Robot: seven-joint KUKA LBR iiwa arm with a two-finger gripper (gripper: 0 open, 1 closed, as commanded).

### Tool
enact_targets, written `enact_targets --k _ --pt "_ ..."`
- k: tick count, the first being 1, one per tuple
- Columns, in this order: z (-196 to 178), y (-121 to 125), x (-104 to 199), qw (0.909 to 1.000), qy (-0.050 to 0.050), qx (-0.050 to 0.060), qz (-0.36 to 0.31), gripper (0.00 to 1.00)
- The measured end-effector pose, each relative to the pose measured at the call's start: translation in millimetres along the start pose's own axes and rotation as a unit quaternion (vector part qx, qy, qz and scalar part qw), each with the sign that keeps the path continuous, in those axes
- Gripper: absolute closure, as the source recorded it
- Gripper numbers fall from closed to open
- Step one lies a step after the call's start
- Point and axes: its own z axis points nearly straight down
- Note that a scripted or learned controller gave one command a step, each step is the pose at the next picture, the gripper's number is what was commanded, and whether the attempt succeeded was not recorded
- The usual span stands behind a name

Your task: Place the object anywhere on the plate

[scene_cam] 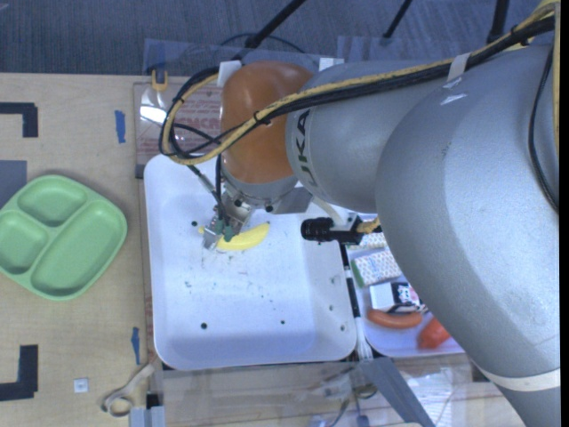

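A shallow white plastic bin (258, 318) sits in the middle of the pale wooden surface (80, 132), and everything here is placed from it. In the bin's far half, about midway across, lies a small curved yellow toy banana (246, 237), flat on the bin floor. A few small dark specks dot the floor nearer the bin's front edge.

The grey arm with its orange band (258, 132) comes over the bin's far right corner and points downward. Its hand (220, 230) is low inside the bin, right at the banana's end that faces the bin's left wall. It appears to touch that end. I cannot tell whether the hand is wide, narrow, or gripping the fruit.

Well apart from the bin, beyond its left wall, a light green plastic plate with three compartments (80, 247) rests on the surface.

Against the bin's right wall stands a second white bin (404, 352), mostly covered by the arm. Its visible part holds a red-orange sausage-shaped toy (394, 318) and a rounded red object (434, 333) just beside it. Farther back are a white card with a green pattern (377, 265) and a small dark printed packet (406, 294).

Short strips of blue tape (120, 124) mark the surface beside the bin's left corners.
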Motion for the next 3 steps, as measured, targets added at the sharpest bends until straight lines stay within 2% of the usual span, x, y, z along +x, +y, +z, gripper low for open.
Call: enact_targets --k 1,2,3 --pt "31 -42 5 0.9923 0.0 0.0 -0.124 1.0" --pt "31 -43 5 0.9923 0.0 -0.001 -0.124 0.0" --pt "-128 -43 71 0.9704 -0.001 0.0 0.242 0.0"
